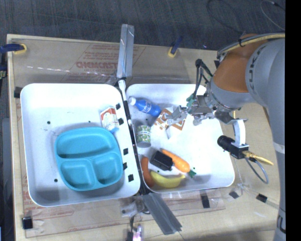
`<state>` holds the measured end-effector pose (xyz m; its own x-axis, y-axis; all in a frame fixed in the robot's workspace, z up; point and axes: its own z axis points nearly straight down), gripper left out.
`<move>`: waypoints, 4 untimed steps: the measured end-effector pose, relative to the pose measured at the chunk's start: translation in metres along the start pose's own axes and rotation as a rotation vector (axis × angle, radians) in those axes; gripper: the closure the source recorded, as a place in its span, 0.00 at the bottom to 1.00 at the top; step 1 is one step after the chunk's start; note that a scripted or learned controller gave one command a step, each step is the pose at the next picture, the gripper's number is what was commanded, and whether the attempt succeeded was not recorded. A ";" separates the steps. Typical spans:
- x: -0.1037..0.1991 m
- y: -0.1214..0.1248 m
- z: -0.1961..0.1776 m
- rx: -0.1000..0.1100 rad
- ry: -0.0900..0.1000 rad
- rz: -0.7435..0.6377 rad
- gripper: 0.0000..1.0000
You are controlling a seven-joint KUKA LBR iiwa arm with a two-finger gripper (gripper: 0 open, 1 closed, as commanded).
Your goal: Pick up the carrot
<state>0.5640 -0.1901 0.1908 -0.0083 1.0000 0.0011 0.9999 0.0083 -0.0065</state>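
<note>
The carrot (178, 162), orange with a green stem end, lies slantwise in the right bin (210, 149) near its front edge. A black object (161, 160) rests against the carrot's left end and a banana (166, 180) lies just in front of it. My gripper (180, 113) hangs over the middle of the right bin, above a brown and white packet (166, 121). It is well behind the carrot and not touching it.
A blue bottle (144, 106) and a green can (143, 134) lie by the right bin's left wall, with a red-orange item (144, 167) at the front left. The left bin (40, 109) holds a blue divided tray (88, 157) and a small red and white carton (108, 118).
</note>
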 end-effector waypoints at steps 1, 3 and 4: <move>-0.022 0.031 0.074 -0.023 -0.011 -0.130 0.00; -0.005 -0.087 0.102 -0.002 0.001 -0.074 0.00; 0.032 -0.050 0.102 -0.003 -0.001 -0.131 0.00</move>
<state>0.5135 -0.1586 0.0894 -0.1385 0.9904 0.0010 0.9904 0.1385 -0.0033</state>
